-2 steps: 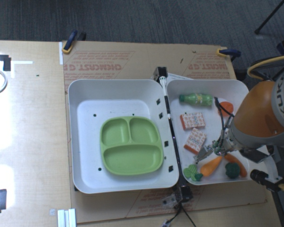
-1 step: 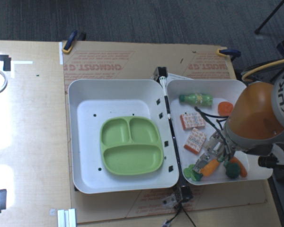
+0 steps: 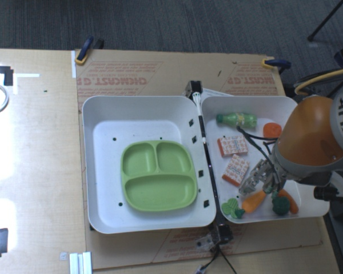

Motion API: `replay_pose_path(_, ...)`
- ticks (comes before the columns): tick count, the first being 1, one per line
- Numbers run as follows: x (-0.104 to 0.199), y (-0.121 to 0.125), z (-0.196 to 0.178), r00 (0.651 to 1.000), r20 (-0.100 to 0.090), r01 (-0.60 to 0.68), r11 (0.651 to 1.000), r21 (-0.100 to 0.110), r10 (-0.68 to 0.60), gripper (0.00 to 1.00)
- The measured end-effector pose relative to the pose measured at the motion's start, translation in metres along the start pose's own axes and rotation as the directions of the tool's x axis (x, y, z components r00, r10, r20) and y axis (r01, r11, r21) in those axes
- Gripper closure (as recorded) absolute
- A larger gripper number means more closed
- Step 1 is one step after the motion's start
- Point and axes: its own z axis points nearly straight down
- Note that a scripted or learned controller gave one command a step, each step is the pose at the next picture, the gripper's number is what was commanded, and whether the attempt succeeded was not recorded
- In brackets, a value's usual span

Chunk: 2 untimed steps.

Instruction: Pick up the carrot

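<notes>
Where the gripper (image 3: 262, 181) hangs, the carrot (image 3: 252, 201) lies just below its jaws, not held; I cannot tell their gap. Two red boxes (image 3: 232, 146) sit beside them, one bottle (image 3: 236, 119) beyond.

Across the top of the frame we see dark grey carpet (image 3: 160, 13). Below it lies the pale wooden table (image 3: 34, 170), brightly lit at the left, with a brown cardboard sheet (image 3: 137, 73) clamped by blue clips (image 3: 84, 49) at its upper corners.
</notes>
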Motion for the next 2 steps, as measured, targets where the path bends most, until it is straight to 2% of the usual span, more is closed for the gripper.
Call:
replay_pose_path(1, -0.0293, 0.0456, -0.1071, 0.965, 0.000, -0.261, 0.965, 0.002, 0.261, 1.00)
replay_pose_path(2, -0.0292, 0.0456, -0.1071, 0.965, -0.001, -0.261, 0.965, 0.002, 0.261, 0.00)
